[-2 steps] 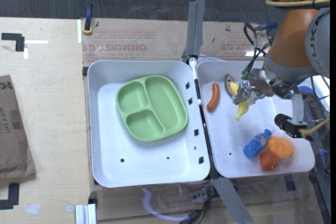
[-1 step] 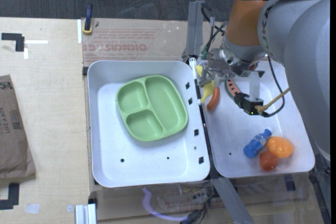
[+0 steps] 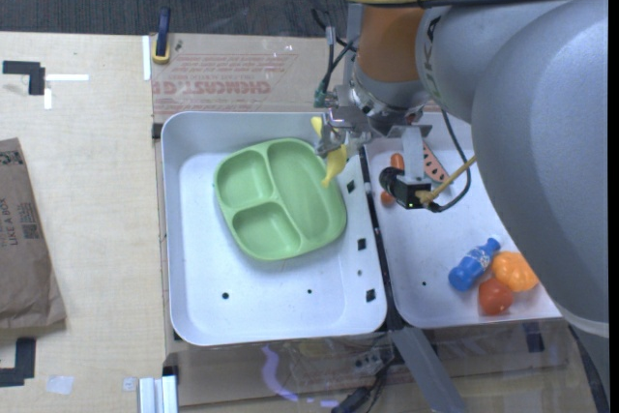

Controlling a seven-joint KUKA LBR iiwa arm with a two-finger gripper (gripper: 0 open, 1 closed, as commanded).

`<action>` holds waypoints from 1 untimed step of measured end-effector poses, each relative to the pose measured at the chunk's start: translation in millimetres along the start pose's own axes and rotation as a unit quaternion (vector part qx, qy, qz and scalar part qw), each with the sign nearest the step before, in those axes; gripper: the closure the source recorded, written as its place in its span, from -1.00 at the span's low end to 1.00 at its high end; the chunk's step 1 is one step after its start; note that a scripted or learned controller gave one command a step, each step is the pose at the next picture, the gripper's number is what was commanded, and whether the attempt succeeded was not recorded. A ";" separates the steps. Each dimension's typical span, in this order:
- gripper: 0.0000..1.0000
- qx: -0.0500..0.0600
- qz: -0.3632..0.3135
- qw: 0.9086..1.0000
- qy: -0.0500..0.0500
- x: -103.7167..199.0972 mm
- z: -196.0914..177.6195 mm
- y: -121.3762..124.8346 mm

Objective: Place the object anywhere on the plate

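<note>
Pale wooden counter (image 3: 87, 111) carries two shallow white bins side by side, with a flat sheet of printed cardboard (image 3: 242, 77) along its far edge. A light green, three-compartment plastic plate (image 3: 280, 208) lies in the left white bin (image 3: 184, 237), toward that bin's far right corner.

The grey arm's gripper (image 3: 336, 148) hangs over the plate's far right rim, close to the wall between the bins. Its fingers look drawn in narrow around the upper part of a small, elongated yellow toy (image 3: 334, 169), seemingly plastic. The lower end of the yellow toy dangles just above the plate's edge.

The yellow toy is slim, slightly curved and bright, and a second yellow tip shows on the far side of the gripper. Its exact shape is too small to make out.

I judge it to be very light and stiff, with a smooth skin that could slip or swivel in a narrow pinch. It is unlikely to break if dropped. The best hold would be across its middle, where the body is thickest, so that it cannot pivot. Held near one end, as it seems to be now, it may swing.

In the right white bin (image 3: 426, 295), near the front edge, lie a small blue bottle-shaped toy (image 3: 474, 266), a round orange toy (image 3: 515, 271) and a round red toy (image 3: 495, 297).
</note>
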State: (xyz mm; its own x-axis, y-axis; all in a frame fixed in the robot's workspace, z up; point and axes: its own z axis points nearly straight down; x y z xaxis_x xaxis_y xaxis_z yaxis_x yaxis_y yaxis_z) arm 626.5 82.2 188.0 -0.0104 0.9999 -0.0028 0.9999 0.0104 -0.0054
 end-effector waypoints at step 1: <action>1.00 0.000 -0.008 1.000 -0.001 32.0 -125.6 -32.4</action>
State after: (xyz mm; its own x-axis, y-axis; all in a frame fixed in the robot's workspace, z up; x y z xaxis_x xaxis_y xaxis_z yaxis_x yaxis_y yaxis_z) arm 594.4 114.3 313.7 -0.0259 0.9997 -0.0044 0.9996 0.0259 -0.0058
